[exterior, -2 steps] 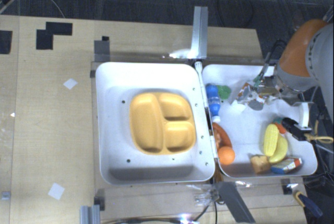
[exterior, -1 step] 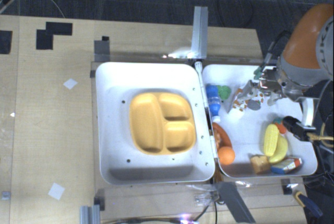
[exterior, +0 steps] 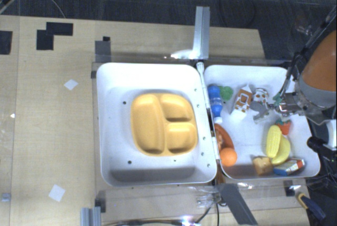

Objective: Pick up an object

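Objects for picking lie loose in the right bin (exterior: 316, 167), with the corn cob (exterior: 273, 140) taken as landmark. Corn cob sits toward the bin's right side, long axis running near-to-far, tip pointing slightly away from the camera; a yellow banana (exterior: 284, 151) lies touching its right flank on much the same axis. Gripper (exterior: 268, 109) hangs just beyond the cob's far end, reaching in from the right; the grey parts blur together, so whether the fingers are spread or closed cannot be told, and nothing is visibly held. A brown-and-white carton (exterior: 243, 99) lies left of the gripper, beyond the cob. Blue bottle (exterior: 214, 97) and a green item (exterior: 226, 93) lie well left of the cob, by the bin's left wall. An orange (exterior: 228, 157) sits near-left of the cob, a brown lump (exterior: 261, 165) just in front of it. Arm (exterior: 321, 72) is cut off at the frame's right edge. Left bin (exterior: 110, 114) holds a yellow divided tray (exterior: 162, 123).
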`<state>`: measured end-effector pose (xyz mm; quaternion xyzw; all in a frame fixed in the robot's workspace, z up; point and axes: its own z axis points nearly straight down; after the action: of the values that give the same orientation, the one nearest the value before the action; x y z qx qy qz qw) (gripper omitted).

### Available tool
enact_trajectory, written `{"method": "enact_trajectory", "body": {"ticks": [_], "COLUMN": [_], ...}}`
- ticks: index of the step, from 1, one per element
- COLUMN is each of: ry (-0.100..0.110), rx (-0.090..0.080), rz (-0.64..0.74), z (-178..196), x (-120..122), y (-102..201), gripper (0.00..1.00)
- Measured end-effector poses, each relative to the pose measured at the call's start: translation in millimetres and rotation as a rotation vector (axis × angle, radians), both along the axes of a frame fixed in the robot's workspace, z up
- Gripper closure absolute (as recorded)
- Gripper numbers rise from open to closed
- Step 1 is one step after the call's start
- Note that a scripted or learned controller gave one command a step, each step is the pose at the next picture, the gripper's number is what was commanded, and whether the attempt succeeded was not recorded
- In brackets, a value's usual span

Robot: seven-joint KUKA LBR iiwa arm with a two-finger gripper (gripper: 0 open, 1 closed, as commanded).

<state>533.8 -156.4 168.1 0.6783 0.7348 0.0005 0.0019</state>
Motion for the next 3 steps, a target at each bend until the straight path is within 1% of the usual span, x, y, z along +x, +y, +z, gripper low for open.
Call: {"method": "enact_trajectory", "body": {"ticks": [1,2,3], "ry": [0.002,-0.006,-0.005], "rx": [0.000,-0.001,-0.001], "rz": [0.014,0.023,0.024], "z": [-34,-21,-22], "x": [-8,-4,-4], "y": [-51,-49,-49], "gripper": [0.00,1.00,0.00]}}
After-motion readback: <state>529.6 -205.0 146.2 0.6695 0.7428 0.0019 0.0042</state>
